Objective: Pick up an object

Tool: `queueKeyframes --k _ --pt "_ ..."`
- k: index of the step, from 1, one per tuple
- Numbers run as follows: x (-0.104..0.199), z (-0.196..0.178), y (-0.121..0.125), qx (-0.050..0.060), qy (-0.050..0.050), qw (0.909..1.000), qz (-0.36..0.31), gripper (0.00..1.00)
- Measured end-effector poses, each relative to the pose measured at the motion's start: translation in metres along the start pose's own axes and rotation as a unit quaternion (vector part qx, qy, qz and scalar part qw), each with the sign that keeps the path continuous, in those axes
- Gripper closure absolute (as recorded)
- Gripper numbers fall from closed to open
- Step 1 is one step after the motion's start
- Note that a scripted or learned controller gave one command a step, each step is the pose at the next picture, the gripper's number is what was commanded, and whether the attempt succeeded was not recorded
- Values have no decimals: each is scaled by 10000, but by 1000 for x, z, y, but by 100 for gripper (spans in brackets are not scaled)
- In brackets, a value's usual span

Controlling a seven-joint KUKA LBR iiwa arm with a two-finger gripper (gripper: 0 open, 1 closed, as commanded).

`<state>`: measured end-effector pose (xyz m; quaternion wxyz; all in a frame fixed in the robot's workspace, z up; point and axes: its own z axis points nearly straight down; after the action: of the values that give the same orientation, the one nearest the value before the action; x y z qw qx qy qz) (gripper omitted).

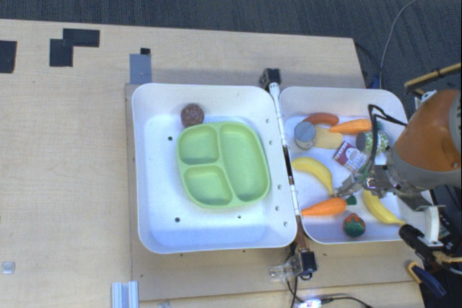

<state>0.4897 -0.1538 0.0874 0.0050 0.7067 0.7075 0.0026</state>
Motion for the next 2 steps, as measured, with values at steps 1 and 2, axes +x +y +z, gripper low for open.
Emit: queueKeyframes --k 1,2 --pt "0 -12 3 -32 -5 10000 -3 100" --pt "-38 -3 113 30 10 10000 -25 100"
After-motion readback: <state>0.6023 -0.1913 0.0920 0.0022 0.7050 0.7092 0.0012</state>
